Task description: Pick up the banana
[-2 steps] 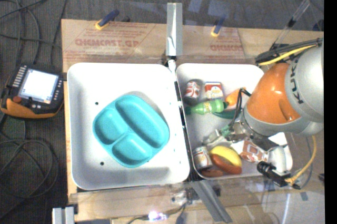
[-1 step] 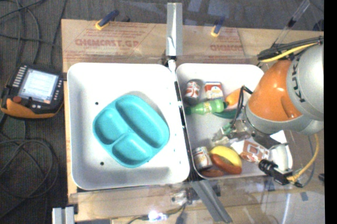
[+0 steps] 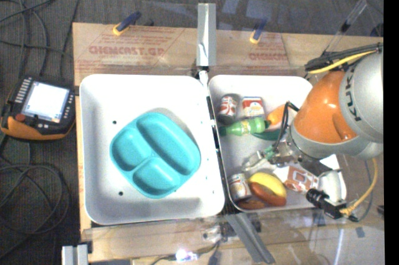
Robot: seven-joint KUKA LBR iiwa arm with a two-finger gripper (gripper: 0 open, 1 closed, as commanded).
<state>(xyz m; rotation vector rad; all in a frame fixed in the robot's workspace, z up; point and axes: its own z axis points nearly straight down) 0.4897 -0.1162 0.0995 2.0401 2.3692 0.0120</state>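
The banana (image 3: 266, 183) is a short yellow piece lying near the front edge of the right bin (image 3: 249, 88). It rests against a dark red fruit (image 3: 269, 197). My gripper (image 3: 262, 161) hangs just above and behind the banana, at the end of the grey arm with its orange band (image 3: 321, 114), which reaches in from the right. The arm hides the right part of this bin. I see nothing held in the gripper.
In the right bin a small can (image 3: 237, 184) lies left of the banana. Near the bin's back are a green bottle (image 3: 246, 127), a red can (image 3: 228, 105) and a red-white packet (image 3: 252, 106). A red-white carton (image 3: 299, 181) lies right of the banana. The left bin (image 3: 100, 95) holds a turquoise divided tray (image 3: 156, 153).
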